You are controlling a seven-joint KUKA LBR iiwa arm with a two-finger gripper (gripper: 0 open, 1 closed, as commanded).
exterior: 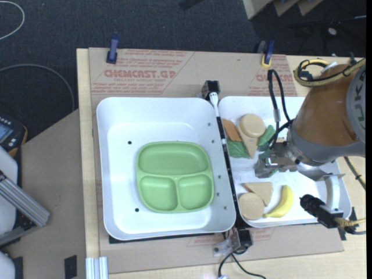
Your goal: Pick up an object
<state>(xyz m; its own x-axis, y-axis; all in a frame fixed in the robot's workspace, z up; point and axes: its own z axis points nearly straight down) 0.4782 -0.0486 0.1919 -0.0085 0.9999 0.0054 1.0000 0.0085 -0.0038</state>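
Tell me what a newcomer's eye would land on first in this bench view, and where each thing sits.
The pale green divided plate stands out first, lying alone in the middle of the left bin. Next comes the grey arm with its orange band, reaching in from the right over the right bin, its gripper low among the items. Beside it lie a yellow banana near the front edge and green pieces further back.

Two white bins: left [110,156], right [244,104]. One green tray [173,176], left bin. Right bin: one banana [281,202] at 6 o'clock, two tan pieces [251,127] [251,204], one green item [237,149], one orange piece [231,130].
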